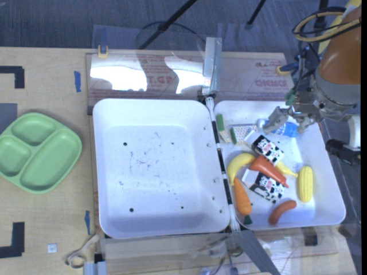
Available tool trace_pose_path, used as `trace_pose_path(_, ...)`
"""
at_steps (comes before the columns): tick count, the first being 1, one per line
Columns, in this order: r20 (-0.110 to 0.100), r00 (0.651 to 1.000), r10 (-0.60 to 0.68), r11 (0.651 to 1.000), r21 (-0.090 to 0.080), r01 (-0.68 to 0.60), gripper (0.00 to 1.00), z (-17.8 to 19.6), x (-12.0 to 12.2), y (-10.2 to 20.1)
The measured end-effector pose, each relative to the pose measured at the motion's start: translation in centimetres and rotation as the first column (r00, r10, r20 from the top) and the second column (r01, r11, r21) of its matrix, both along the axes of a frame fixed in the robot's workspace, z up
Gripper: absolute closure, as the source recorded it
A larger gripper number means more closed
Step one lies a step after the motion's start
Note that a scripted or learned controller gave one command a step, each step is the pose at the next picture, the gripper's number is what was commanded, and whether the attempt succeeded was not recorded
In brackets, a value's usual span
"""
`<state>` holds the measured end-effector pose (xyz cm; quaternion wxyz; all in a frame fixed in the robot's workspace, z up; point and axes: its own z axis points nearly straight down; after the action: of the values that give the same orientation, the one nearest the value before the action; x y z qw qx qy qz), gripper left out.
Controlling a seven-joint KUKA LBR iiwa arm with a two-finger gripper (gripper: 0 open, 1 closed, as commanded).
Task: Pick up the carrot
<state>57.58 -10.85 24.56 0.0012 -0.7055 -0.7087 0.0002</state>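
Note:
The carrot (241, 195) is orange with a dark green stub at its near end. It lies lengthwise against the left wall of the right bin (327, 153), near the front. My gripper (292, 119) hangs over the back of that bin, well behind and to the right of the carrot. Its fingers (276, 118) are spread open above a blue bottle (285, 130), and nothing is held between them.
Around the carrot lie a banana (239, 164), an orange-red vegetable (268, 169), two cow-patterned boxes (267, 187), a corn cob (305, 183) and a sausage (282, 211). The left bin (155, 165) adjoins it. A green divided plate (38, 151) sits far left.

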Motion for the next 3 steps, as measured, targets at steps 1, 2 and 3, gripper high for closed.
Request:
trace_pose_path(1,0.002,0.998,0.070,0.998,0.000,-0.070,0.00,-12.2,2.0,-1.2)
trace_pose_path(2,0.003,0.985,0.175,0.985,-0.001,-0.175,0.00,-10.9,1.5,-0.8)
trace_pose_path(3,0.002,0.947,0.320,0.947,0.000,-0.320,0.00,-9.7,0.4,0.3)
